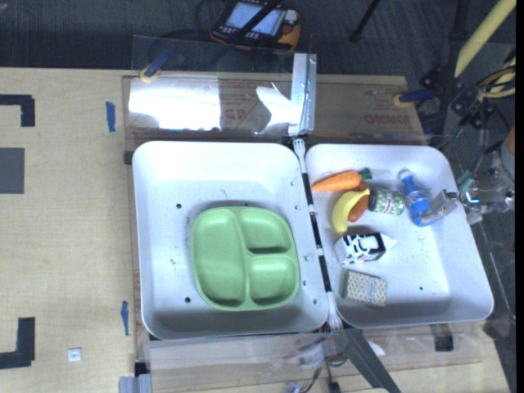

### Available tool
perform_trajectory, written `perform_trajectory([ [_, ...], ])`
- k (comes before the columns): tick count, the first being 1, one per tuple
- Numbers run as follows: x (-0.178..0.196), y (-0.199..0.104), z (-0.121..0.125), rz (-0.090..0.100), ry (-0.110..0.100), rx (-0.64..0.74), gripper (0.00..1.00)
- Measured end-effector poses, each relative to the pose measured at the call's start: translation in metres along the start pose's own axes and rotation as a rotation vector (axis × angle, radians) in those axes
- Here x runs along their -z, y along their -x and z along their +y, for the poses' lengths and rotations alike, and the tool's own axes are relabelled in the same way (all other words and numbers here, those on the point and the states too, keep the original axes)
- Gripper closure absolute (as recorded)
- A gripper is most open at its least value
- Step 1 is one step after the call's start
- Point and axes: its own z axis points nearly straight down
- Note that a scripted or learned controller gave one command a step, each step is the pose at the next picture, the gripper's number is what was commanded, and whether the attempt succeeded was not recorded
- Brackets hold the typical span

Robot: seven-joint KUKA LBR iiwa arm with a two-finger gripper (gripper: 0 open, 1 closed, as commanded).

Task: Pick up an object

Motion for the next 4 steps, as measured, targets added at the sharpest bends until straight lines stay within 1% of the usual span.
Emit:
perform_trajectory([
  [1, -0.056, 0.010, 0.075, -0.016, 0.046, 0.084, 0.00],
  [2, -0.057, 0.008, 0.081, -0.014, 0.057, -0.019, 0.00],
  [4, -0.058, 0.007, 0.094, -0.017, 0.068, -0.031, 0.00],
])
